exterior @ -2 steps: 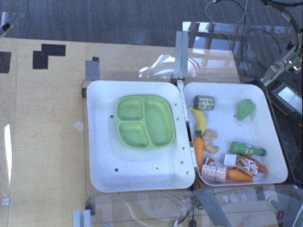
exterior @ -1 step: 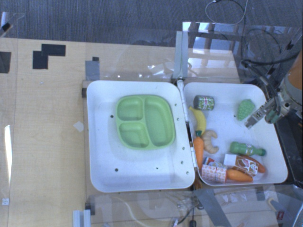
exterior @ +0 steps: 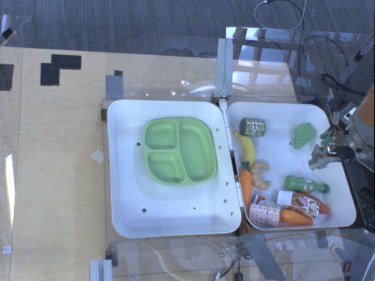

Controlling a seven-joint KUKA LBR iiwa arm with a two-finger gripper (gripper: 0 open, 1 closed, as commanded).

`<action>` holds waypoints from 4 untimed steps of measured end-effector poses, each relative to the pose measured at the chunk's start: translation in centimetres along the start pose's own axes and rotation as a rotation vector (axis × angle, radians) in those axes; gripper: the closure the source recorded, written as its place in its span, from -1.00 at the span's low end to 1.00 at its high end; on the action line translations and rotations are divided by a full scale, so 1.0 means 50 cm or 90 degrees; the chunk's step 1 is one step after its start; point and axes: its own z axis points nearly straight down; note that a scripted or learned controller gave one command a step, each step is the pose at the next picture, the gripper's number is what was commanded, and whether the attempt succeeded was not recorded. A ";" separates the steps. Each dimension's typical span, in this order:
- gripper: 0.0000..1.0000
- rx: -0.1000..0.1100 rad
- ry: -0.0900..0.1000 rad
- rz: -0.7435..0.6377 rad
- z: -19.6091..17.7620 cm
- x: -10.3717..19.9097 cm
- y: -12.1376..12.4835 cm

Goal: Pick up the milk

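Hovering my jaws (exterior: 321,157) at frame's right edge | grip state: cannot tell | milk (exterior: 307,202) lower right, apart

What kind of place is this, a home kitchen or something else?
Probably a robotics lab, not a kitchen: two white bins sit on a wooden bench, toy foods such as a banana fill the right one, and loose cables lie on carpet.
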 end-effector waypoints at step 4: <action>1.00 -0.004 -0.004 -1.239 0.007 0.083 -0.001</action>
